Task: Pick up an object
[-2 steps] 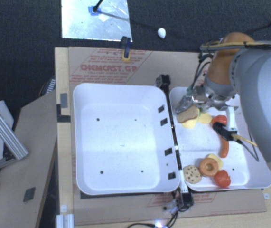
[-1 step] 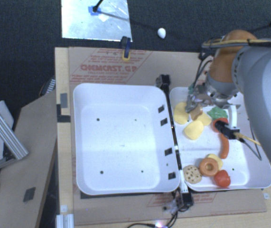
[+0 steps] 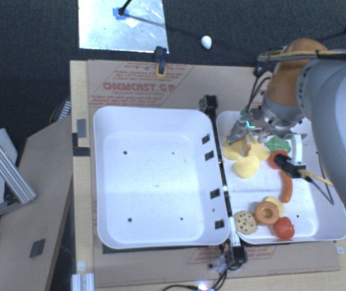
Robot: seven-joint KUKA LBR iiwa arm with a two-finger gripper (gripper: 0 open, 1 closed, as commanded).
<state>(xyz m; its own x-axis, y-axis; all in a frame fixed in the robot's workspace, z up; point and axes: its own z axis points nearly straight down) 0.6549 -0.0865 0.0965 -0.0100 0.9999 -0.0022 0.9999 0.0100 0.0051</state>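
My gripper [image 3: 244,132] reaches down into the far part of the right bin [image 3: 324,223], just above a pile of yellow pieces [image 3: 246,160]. A green item [image 3: 279,143] lies beside the wrist. Nearer the front lie an orange-red sausage shape [image 3: 286,188], a donut [image 3: 267,212], a cookie [image 3: 245,222] and a red tomato-like piece [image 3: 284,228]. A small red piece [image 3: 276,159] sits by the green item. The arm hides the fingertips.
The left bin [image 3: 154,174] stands beside the right one, with black clips [image 3: 212,156] along the shared edge. Both rest on a cardboard sheet [image 3: 136,83]. A foil square [image 3: 122,16] and a small white ball [image 3: 206,41] lie beyond the bench.
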